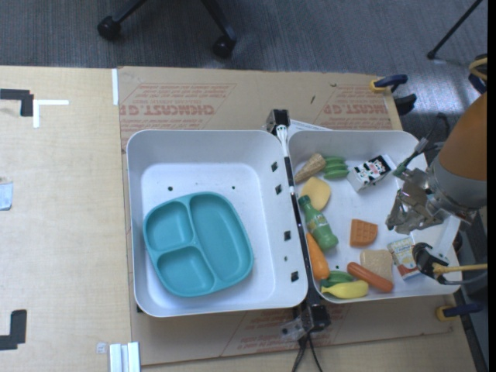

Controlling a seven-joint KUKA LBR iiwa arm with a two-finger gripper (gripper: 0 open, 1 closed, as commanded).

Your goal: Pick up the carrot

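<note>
so the carrot (316, 259) is lying in the right bin (353, 139), tight against the left wall where the two bins meet, long axis running roughly up and down in the camera view, toward the near end. right above it and touching is a green bottle (318, 224), and above that a yellow potato-looking piece (315, 192), then a tan bread-ish chunk (310, 167) with a green pepper (335, 167) next to it. at the carrot's lower end there's a yellow and green corn or banana-shaped thing (344, 287), and beside that a hot dog sausage (370, 277) and a slice of bread (377, 263). an orange cracker square (363, 232) sits mid bin, a black and white cow-print milk carton (371, 170) near the far side, and a small printed box (403, 254) near the right wall. the gripper (409, 215) is over the right side of that bin, well apart from the carrot, just above the little box. honestly can't tell whether its fingers are apart or together, it's all a grey tangle from this angle, and nothing visible is held in it. the left bin (147, 161) has a teal divided plate (198, 243) sitting in it, three compartments.
</note>
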